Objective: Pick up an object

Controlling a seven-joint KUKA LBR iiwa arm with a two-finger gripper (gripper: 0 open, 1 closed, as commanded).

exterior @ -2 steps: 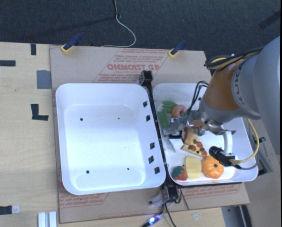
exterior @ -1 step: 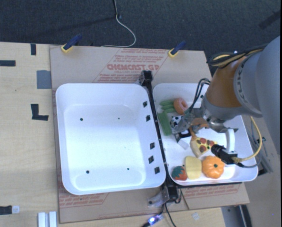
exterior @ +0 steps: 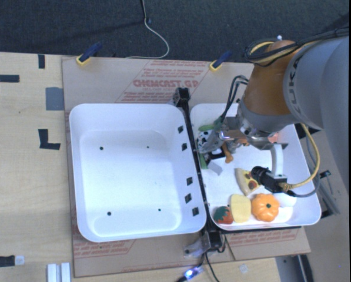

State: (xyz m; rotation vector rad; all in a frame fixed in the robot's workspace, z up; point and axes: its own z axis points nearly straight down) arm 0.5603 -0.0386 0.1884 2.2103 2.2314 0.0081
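Note:
My gripper (exterior: 214, 150) reaches down into the left part of the right bin (exterior: 304, 157), close to the divider between the bins. Beside it lie a small black-and-white object (exterior: 204, 138), a green piece (exterior: 207, 127) and a small orange piece (exterior: 228, 155). I see nothing clearly held by it. Toward the bin's front lie a pizza-slice toy (exterior: 244, 181), an orange round fruit (exterior: 264, 207), a pale yellow block (exterior: 240, 208) and a red item with green (exterior: 223, 215).
The left bin (exterior: 81, 157) stands beside the right one, with black clips along the shared wall (exterior: 190, 157). The arm's grey and orange body (exterior: 281, 93) covers the right bin's back part. Both bins rest on a cardboard sheet (exterior: 157, 81).

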